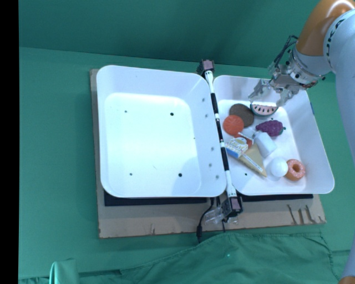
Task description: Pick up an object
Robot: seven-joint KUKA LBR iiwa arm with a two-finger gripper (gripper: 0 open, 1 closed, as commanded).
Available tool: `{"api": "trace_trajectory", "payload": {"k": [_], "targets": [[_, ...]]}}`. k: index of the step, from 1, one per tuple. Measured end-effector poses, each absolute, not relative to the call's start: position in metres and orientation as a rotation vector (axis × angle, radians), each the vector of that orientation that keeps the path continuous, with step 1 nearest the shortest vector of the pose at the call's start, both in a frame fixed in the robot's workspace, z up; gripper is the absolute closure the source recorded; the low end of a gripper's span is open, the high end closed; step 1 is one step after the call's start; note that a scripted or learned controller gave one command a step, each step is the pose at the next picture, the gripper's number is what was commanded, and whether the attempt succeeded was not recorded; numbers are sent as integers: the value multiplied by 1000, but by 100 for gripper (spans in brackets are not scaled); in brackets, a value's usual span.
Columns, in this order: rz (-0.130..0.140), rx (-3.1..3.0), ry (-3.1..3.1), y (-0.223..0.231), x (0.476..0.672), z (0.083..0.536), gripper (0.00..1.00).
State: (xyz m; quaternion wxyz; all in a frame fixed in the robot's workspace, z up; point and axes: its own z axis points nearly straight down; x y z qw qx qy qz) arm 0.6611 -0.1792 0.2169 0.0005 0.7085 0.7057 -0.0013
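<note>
Nearest the camera, a rumpled green cloth point(233, 255) is lying over the front of the bench point(55, 166), and just beyond it a brown cardboard sheet point(166, 224) is showing under the two bins. The left white plastic bin point(111, 83) is sitting wide and shallow, its floor showing a few dark specks. The right white plastic bin point(321, 166) is carrying all the toys. At its near end an orange ring doughnut point(295, 169) is resting just beside a white ball point(277, 167), with a yellow cheese wedge point(254, 161) and a small printed carton point(237, 147) to their left. Further in, a white cylinder point(265, 143) is lying near a purple grape bunch point(269, 127), a red-orange disc point(233, 125) is touching a dark brown round cookie point(242, 113), and a watermelon slice with red flesh and a dark rind point(264, 109) is sitting at the far end of the cluster.

Farthest back, the grey arm with its orange band point(327, 16) is reaching in from the right, and the claw point(273, 92) is hanging with its fingers spread apart, gripping nothing. The watermelon slice is lying directly on the near side of the claw, just below the fingertips, its long axis running left to right, roughly along the line between the two fingers. Judging from this, the slice looks like the likeliest target, and a straight descent would need the fingers to straddle its short width, so a turn of the wrist may be called for.
</note>
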Motion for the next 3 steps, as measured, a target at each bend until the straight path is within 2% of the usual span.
{"api": "trace_trajectory", "payload": {"k": [1,2,3], "targets": [[4,2219,2210,-181,663,183,0],[10,2212,2200,-183,666,200,100],[7,2216,2212,-185,675,251,100]]}}
